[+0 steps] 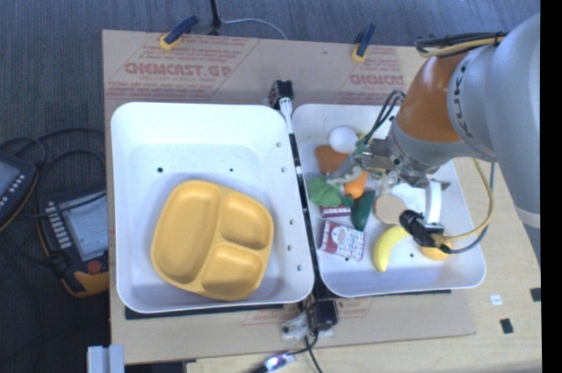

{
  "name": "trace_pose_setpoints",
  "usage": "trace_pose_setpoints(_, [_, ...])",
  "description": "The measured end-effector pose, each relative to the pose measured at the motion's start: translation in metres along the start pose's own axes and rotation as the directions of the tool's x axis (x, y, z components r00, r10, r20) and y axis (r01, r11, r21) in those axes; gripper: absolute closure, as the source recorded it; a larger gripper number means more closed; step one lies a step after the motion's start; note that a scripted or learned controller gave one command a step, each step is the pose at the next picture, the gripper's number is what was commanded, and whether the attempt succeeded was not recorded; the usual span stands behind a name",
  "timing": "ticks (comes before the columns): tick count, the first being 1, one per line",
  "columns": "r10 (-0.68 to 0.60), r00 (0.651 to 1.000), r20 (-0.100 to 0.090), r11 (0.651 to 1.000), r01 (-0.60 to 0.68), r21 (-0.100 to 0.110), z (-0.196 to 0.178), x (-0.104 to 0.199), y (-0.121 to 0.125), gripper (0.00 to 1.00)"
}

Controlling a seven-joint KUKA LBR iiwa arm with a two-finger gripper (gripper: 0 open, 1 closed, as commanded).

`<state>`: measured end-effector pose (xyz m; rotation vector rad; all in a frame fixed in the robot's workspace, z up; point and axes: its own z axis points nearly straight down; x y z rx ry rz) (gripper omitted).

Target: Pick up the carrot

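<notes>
Grey arm with orange band (435,104) reaches in from the right, wrist low over the right shallow white bin (465,275). Two-finger gripper (369,162) sits at the bin's upper-middle, partly hidden by the wrist body. Can't tell if it is spread or closed.

Small orange carrot (355,184) lies in the right bin, just below-left of the gripper, touching or nearly touching it. Can't tell if it is actually gripped. Green leafy piece (323,191) is just left of it, dark green item (361,211) just below.

Also in the right bin: white egg-shaped item (342,137) near the top, brown piece (329,157) below that, red-and-white packet (341,240) low left, yellow banana (389,247) low centre, round tan disc (387,207) above the banana.

Left white bin (140,134) holds a yellow three-compartment plastic tray (213,238). Both bins sit side by side on a cardboard-covered worktop (176,68).
</notes>
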<state>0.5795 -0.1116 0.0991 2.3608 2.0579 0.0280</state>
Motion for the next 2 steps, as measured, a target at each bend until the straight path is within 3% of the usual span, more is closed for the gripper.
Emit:
trace_pose_setpoints(1, [0.001,1.000,-0.004,1.000,-0.001,-0.009,-0.012,0.002,0.003,1.00])
trace_pose_setpoints(2, [0.008,1.000,0.008,1.000,-0.008,0.015,-0.086,0.063,0.037,1.00])
